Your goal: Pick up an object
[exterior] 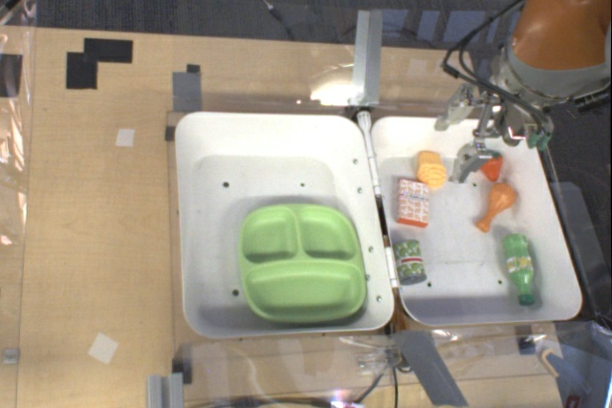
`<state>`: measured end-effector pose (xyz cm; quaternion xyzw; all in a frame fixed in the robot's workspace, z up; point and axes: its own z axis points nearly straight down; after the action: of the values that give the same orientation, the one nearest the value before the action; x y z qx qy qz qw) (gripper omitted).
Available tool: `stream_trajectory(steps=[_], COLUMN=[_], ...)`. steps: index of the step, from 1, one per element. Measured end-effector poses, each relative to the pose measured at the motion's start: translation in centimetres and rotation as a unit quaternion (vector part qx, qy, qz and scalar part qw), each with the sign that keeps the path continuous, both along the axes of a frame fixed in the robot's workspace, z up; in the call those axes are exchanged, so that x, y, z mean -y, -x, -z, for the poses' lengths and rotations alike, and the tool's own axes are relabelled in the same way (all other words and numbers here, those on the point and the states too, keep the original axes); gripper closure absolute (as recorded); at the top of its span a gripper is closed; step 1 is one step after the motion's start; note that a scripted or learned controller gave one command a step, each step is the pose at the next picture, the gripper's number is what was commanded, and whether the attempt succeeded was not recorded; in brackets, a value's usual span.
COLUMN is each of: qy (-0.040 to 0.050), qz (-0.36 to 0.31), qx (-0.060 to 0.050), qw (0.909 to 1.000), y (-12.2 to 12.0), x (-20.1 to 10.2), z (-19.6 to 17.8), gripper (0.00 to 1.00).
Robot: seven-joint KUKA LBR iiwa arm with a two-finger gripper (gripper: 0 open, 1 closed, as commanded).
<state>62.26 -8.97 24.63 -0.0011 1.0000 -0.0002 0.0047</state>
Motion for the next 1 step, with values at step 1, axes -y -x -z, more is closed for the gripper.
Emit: stream_trajectory(steps=[1], qy=[0.0011], qz=[0.002], qx=[0.009], qw=[1.0000], y=[-3.11], x=[2.05], z=[14.54], gripper=[0.00])
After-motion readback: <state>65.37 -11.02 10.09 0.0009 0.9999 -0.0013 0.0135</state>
